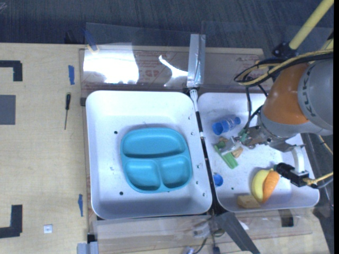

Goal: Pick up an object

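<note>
Hovering low in right bin [304, 197], gripper [244, 137] over green stick [230, 159] and clutter; grip state cannot tell. Nothing visibly lifted; pick not yet done.

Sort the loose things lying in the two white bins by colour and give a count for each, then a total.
Blue: 3, the divided tray, the bottle, the small cap
Green: 1, the stick
Yellow: 1, the banana
Orange: 1, the carrot
Tan: 1, the block
Total: 7
</note>
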`<control>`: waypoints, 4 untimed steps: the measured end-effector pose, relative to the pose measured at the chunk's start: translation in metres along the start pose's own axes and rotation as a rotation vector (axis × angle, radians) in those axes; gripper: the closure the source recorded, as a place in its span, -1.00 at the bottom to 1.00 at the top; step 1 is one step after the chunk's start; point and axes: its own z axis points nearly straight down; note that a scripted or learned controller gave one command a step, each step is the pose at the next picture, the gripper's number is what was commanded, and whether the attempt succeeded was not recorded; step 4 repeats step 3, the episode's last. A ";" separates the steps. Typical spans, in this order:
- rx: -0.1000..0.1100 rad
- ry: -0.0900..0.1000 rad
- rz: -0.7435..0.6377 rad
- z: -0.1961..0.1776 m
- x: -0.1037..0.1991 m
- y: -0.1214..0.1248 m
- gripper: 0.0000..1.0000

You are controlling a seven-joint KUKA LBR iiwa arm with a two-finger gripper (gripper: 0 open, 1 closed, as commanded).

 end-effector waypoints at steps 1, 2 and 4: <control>-0.003 0.003 -0.001 -0.010 0.001 0.002 1.00; -0.001 0.003 -0.002 -0.017 0.001 0.003 1.00; 0.014 0.004 0.123 -0.093 0.077 0.046 1.00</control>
